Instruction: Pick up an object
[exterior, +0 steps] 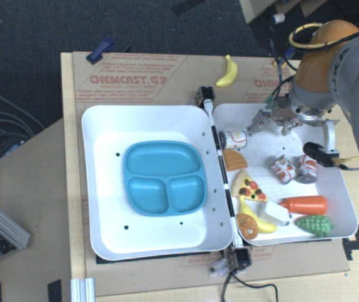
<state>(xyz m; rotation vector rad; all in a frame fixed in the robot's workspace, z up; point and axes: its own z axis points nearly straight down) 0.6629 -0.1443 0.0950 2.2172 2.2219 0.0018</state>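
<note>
Camera view has the tool [273, 119] low over the far end of the right bin [346, 197], though whether it is parted or closed I cannot tell. Toy items lie in that bin: a small can [234, 139] just left of the tool, two crushed cans [294, 167], a pizza slice [251, 189], a carrot [303, 204] and green grapes [313, 224]. A blue divided tray [164, 177] sits in the left bin [100, 168], and a banana [227, 73] lies on the surface [141, 80] beyond both bins.

Blue tray [164, 185] in left bin [97, 168], toys in right bin [346, 197]

Bare floor lies mid-right bin [339, 187], between can [234, 139], crumpled cans [293, 168] and carrot [303, 204].
</note>
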